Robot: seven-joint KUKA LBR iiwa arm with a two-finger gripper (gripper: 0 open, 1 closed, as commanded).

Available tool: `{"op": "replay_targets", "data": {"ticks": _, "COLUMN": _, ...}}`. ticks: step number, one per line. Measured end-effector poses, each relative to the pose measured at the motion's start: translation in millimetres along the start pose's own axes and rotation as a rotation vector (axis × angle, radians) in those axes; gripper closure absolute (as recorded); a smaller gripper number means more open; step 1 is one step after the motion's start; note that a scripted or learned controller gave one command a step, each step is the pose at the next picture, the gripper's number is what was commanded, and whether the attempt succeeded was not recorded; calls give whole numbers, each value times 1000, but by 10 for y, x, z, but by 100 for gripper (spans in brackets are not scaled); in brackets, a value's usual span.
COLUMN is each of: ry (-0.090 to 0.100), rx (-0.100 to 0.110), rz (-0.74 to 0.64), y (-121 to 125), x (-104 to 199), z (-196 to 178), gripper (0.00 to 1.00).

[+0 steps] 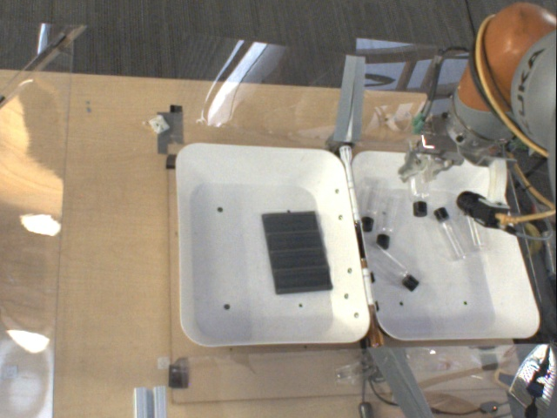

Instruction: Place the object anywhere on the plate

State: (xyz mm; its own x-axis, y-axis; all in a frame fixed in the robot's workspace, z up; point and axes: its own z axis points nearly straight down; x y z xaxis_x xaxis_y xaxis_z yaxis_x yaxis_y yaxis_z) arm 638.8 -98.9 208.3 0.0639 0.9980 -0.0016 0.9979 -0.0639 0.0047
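Observation:
A dark grey ribbed plate [297, 252] lies flat in the middle of the left bin [200, 233]. Several small clear tubes with black caps lie scattered in the right bin [513, 312]: one [449, 231] right of centre, one [391, 251] near the left wall, and a black-capped piece [409, 280] nearer the front. My gripper [422, 169] hangs over the back of the right bin, open, nothing between its fingers. A small black cap [419, 207] lies just in front of it.
A grey divider post [348, 103] rises behind the seam between the bins. The arm's orange band [505, 42] and cables [509, 220] crowd the right bin's back right corner. Bare wooden bench [87, 233] lies left of the bins.

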Motion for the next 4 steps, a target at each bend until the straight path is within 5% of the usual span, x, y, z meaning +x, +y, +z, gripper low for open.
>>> {"op": "replay_targets", "data": {"ticks": 1, "ry": 3, "rx": -2, "rz": -307, "y": 236, "x": 898, "z": -311, "gripper": 100}}
{"op": "replay_targets", "data": {"ticks": 2, "ry": 2, "rx": 0, "rz": -66, "y": 212, "x": 1415, "z": -304, "gripper": 100}}
{"op": "replay_targets", "data": {"ticks": 3, "ry": 2, "rx": 3, "rz": 313, "y": -4, "x": 1853, "z": 236, "gripper": 100}}
{"op": "replay_targets", "data": {"ticks": 4, "ry": 4, "rx": 1, "rz": -366, "y": -224, "x": 2373, "z": 360, "gripper": 100}}
